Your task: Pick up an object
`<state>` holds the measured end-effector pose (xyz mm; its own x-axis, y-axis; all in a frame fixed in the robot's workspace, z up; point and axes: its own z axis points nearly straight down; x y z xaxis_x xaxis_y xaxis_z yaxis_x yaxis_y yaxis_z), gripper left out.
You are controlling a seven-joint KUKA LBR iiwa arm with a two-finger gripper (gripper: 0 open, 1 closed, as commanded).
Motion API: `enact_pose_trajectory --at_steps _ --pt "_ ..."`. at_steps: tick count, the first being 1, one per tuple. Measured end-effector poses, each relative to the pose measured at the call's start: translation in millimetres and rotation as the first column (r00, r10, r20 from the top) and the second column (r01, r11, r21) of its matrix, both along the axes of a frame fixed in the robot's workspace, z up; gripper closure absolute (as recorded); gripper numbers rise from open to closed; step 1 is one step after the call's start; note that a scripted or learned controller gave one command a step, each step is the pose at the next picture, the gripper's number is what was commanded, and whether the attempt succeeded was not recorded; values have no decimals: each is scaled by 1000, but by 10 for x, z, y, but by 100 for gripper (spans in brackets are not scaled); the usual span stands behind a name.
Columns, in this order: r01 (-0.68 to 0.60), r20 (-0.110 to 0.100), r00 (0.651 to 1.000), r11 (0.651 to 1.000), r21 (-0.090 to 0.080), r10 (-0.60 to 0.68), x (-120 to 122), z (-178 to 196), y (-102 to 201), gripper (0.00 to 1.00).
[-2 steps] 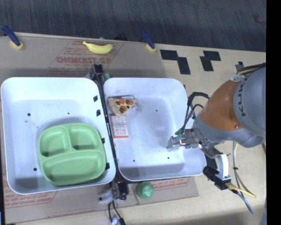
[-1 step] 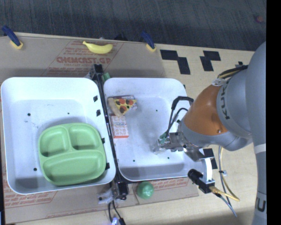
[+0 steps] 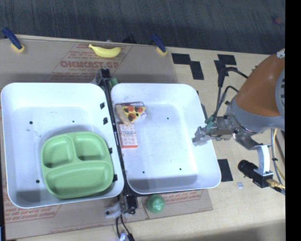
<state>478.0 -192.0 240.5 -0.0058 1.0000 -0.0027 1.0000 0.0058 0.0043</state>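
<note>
I see my tool [image 3: 200, 136] hovering at the right bin's [image 3: 160, 177] right rim, grip state unclear, well apart from the pizza slice [image 3: 131, 112] by the divider.

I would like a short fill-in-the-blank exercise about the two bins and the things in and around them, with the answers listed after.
1. The green divided tray lies in the ____ bin.
2. The toy pizza slice lies in the right bin, near its ____ wall.
3. The ball on the cardboard below the bins is ____ in colour.
4. The yellow banana lies ____ both bins, on the cardboard above them.

Missing words: left; left; green; outside
</note>
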Motion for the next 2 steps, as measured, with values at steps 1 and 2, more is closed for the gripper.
enact_pose_trajectory --at_steps 1,2 --pt "0 -8 1000 1000 4 0 -19 -850 -132 100" --pt "0 -4 1000 1000 3 0 -8 -526 -197 100"
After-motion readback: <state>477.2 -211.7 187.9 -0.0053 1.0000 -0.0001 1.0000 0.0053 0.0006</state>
